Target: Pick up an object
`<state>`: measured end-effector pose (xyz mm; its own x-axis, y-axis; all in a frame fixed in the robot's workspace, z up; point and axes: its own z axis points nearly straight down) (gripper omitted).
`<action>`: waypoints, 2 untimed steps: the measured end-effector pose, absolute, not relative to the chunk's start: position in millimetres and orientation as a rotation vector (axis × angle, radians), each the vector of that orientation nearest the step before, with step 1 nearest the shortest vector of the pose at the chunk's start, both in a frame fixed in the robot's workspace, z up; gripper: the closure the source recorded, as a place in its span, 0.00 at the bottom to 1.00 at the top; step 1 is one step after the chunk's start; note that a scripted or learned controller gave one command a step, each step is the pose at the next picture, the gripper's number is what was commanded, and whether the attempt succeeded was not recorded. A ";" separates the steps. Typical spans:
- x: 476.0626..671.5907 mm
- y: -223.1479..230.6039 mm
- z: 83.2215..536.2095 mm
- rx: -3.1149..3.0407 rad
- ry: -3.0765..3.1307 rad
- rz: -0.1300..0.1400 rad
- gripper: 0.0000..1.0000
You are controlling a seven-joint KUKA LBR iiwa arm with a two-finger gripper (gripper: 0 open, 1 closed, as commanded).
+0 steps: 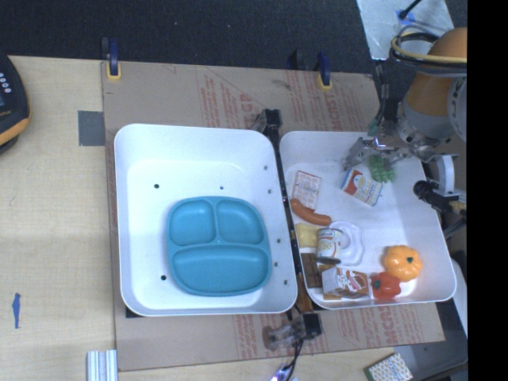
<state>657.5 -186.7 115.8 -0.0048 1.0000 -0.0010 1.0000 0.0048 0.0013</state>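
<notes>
Camera view. The metal two-finger hand [379, 151] sits low over the far end of the right-hand shallow white plastic bin [425, 236]. Whether it is released or clenched cannot be told. A small green leafy item [382, 167] lies directly under the hand; contact cannot be confirmed. Just beside that: a white, red and blue packet [362, 186]. Nearer the bin's middle: a square printed card [306, 188], an orange-red toy sausage [310, 212] and a white cup-like piece [343, 240]. At the bin's near end: an orange toy pumpkin [402, 263] touching a red toy tomato [385, 286]. The left white bin [139, 159] holds a blue three-compartment plastic plate [218, 245].
</notes>
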 end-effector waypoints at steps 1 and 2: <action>649.6 -202.6 95.0 2.215 2.226 0.003 0.00; 657.8 -211.7 134.5 2.214 2.225 0.001 0.00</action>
